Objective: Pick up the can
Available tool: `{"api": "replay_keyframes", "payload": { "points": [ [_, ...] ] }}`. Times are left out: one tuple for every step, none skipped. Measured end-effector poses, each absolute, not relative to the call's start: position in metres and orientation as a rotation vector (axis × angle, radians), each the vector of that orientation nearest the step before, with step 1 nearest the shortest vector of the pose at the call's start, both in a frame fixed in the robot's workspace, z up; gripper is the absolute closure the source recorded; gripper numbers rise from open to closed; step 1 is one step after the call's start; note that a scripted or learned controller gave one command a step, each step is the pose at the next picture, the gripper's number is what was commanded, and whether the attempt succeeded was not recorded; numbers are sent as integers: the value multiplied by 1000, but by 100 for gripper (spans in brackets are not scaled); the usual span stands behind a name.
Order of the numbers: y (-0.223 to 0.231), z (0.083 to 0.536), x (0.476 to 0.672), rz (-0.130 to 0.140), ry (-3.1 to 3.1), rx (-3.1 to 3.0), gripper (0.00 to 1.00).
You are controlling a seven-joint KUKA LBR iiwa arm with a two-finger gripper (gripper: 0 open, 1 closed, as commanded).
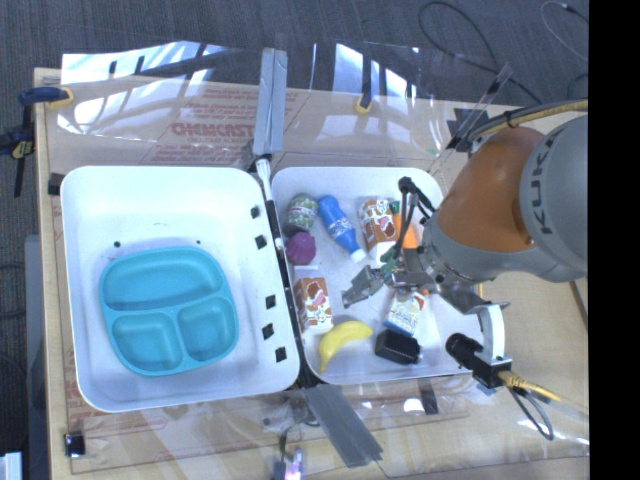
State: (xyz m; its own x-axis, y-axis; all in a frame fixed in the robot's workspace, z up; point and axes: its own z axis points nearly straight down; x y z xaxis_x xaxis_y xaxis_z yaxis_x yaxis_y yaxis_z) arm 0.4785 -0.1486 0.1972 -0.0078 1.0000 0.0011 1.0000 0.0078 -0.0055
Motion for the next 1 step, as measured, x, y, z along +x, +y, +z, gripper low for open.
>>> {"api": "replay_keyframes", "payload": {
  "points": [
    [-149, 206, 479, 8, -2232, -2202, 100]
  ]
}}
